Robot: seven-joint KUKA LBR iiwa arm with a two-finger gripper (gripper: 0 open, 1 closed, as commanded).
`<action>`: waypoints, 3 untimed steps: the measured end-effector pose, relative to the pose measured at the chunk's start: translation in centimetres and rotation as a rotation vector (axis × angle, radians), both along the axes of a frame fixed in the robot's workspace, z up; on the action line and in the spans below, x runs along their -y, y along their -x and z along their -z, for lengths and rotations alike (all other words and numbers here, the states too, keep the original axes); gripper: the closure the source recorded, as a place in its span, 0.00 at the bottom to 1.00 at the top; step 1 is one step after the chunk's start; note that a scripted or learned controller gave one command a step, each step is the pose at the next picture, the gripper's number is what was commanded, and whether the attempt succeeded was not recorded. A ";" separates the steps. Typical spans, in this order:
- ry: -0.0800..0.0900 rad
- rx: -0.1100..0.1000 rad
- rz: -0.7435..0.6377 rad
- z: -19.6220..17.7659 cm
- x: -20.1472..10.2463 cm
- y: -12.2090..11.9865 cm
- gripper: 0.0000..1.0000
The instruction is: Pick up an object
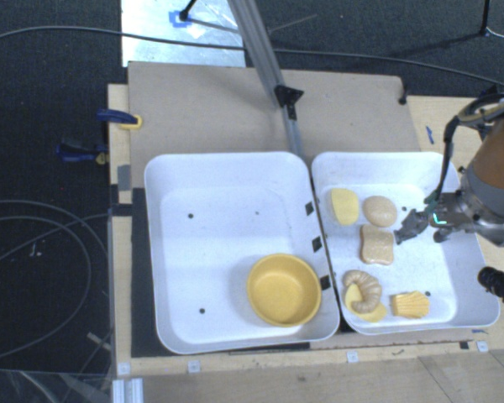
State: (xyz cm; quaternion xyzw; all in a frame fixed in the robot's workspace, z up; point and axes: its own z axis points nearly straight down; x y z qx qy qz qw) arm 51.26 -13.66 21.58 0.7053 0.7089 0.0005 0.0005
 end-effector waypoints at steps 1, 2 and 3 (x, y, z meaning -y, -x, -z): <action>0.000 0.001 0.000 0.0 0.0 0.0 0.00; 0.000 -0.004 0.004 5.1 0.1 -1.0 0.00; -0.001 -0.004 0.005 9.3 0.1 -1.1 0.00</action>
